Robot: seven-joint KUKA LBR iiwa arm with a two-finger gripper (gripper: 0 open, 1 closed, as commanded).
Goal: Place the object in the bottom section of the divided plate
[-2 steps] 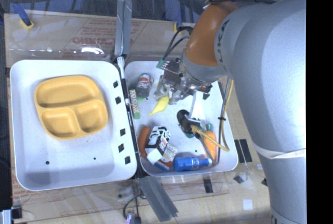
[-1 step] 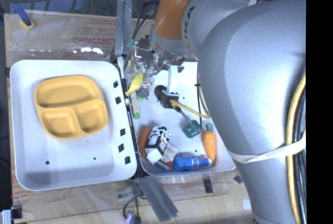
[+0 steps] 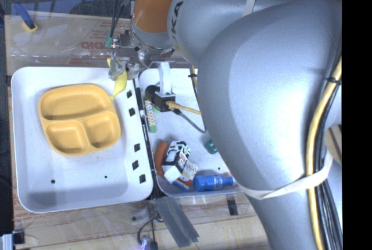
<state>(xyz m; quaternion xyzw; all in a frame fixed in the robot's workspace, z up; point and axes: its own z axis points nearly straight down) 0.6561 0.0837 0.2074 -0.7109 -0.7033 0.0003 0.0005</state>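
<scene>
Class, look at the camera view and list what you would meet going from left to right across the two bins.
Divided plate → yellow object at the end effector → orange sausage-shaped toy → black-and-white packet → blue bottle.

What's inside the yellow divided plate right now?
All three sections of the yellow divided plate look bare. A yellow object hangs at the pincer, beside the plate's upper right rim.
</scene>
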